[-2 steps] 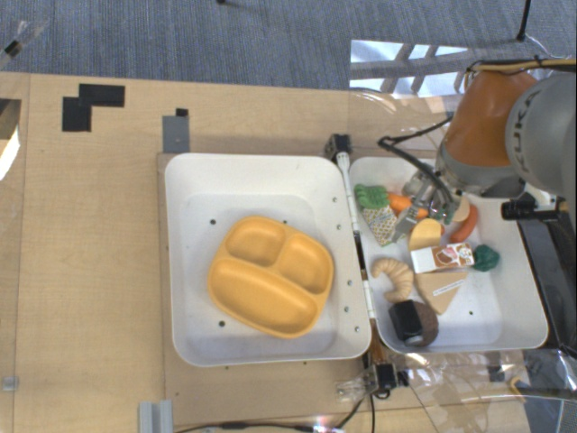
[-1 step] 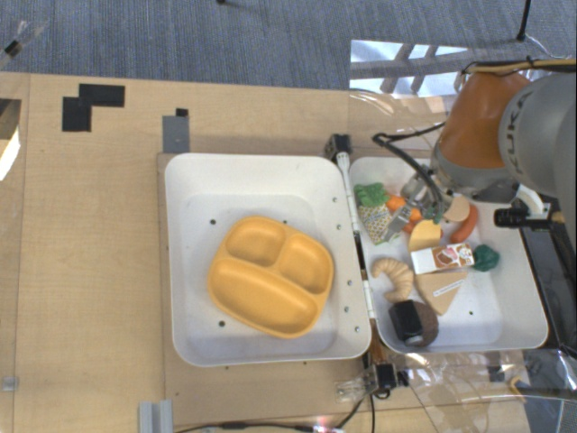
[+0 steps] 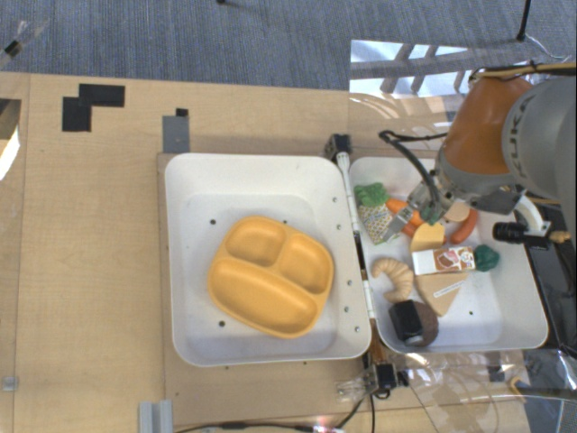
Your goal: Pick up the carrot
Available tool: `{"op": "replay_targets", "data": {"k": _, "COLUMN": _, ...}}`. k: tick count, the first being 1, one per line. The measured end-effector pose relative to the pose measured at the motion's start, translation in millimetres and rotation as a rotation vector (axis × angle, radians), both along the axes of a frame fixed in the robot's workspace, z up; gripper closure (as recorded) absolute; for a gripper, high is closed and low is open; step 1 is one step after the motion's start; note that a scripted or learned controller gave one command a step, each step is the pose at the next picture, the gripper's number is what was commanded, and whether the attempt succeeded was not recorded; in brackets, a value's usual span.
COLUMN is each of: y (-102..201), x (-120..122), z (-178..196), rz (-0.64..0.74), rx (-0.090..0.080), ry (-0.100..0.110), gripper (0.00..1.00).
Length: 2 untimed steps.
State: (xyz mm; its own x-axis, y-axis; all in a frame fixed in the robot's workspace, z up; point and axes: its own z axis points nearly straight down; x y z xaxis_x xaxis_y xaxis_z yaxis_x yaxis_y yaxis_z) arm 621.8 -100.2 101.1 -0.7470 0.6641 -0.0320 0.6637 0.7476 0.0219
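On my feed a pale wooden worktop (image 3: 90, 269) carries two white bins. The left bin (image 3: 194, 242) holds one yellow divided plate (image 3: 270, 273). In the right bin (image 3: 514, 323) I count one carrot (image 3: 398, 208) beside a green-leafed toy (image 3: 371, 207), one croissant (image 3: 394, 273), one cheese wedge (image 3: 429, 235). The tool (image 3: 422, 209) sits touching the carrot; I cannot tell its state.

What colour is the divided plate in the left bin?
Yellow-orange, plain, no pattern: the divided plate, seen clearly in the camera view.
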Motion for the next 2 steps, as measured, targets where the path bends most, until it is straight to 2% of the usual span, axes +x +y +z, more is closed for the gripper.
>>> {"op": "replay_targets", "data": {"k": 1, "y": 3.1, "x": 3.0, "z": -1.7, "rz": -0.398, "rx": 0.014, "ry": 0.01, "gripper": 0.0}}
{"op": "replay_targets", "data": {"k": 2, "y": -30.6, "x": -4.4, "z": -2.7, "rz": -0.796, "rx": 0.034, "ry": 0.015, "gripper": 0.0}}
